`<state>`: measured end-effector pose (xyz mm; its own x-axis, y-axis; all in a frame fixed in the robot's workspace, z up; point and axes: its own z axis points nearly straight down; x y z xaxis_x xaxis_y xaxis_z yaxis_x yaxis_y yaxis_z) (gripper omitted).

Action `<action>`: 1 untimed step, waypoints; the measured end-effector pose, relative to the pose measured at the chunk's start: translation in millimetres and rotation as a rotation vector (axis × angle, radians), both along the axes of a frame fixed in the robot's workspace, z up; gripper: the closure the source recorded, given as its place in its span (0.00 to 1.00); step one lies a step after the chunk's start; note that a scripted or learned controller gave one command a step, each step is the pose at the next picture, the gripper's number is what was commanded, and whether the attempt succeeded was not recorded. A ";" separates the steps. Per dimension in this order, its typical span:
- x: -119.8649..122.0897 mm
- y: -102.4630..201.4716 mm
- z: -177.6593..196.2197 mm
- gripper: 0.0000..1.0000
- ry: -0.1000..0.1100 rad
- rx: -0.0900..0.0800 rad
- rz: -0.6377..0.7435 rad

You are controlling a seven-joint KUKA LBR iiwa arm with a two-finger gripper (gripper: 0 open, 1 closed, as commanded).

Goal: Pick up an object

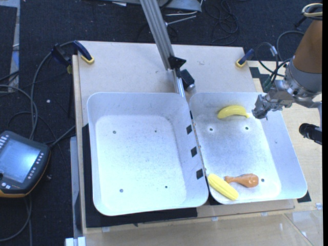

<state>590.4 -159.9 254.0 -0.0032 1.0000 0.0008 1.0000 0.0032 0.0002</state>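
The banana (233,111) lies near the far wall of the right bin (287,158), its tip just beside the claw (259,110), whose state I cannot tell. Approached end-on beside the rim, the curved fruit may roll or slide away.

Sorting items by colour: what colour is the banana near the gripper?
Yellow; the banana shows clearly in the camera view.

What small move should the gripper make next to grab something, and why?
Probably shift slightly toward the bin's middle and lower over the curved yellow toy banana. The gripper sits at the banana's tip near the right white bin's far edge, holding nothing visible.
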 end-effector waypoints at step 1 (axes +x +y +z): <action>-17.1 51.0 6.6 1.00 -0.001 0.000 0.001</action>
